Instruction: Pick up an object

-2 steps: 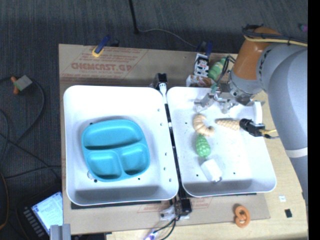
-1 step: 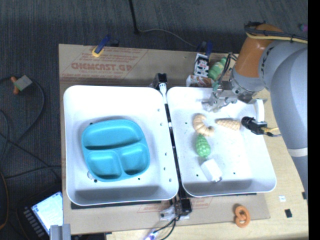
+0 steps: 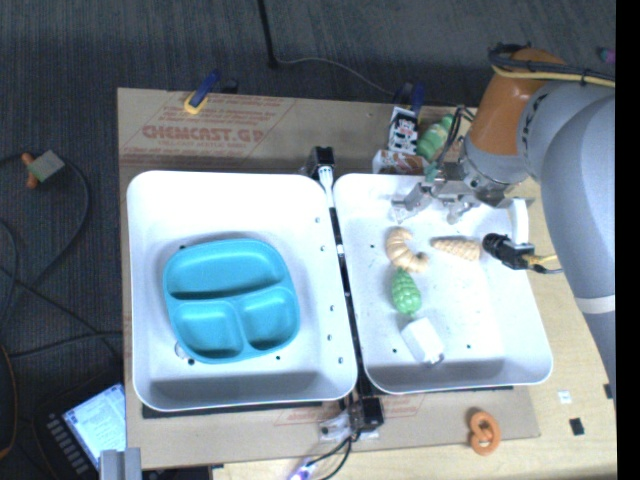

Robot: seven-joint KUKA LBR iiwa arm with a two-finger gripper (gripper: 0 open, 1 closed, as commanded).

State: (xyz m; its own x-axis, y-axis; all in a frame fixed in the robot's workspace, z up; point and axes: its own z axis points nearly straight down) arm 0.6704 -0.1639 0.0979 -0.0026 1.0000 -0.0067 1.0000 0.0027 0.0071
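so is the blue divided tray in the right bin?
No. The blue tray lies in the left bin; the right bin holds small items such as the green toy and white block.

You are looking at a robotics lab, not a home. A bench (image 3: 200, 133) topped with printed cardboard carries two white bins (image 3: 140, 268) clamped side by side, cables (image 3: 270, 28) trail over grey carpet (image 3: 90, 28), and a grey and orange industrial arm (image 3: 560, 138) reaches in over toy-like test objects (image 3: 405, 293).
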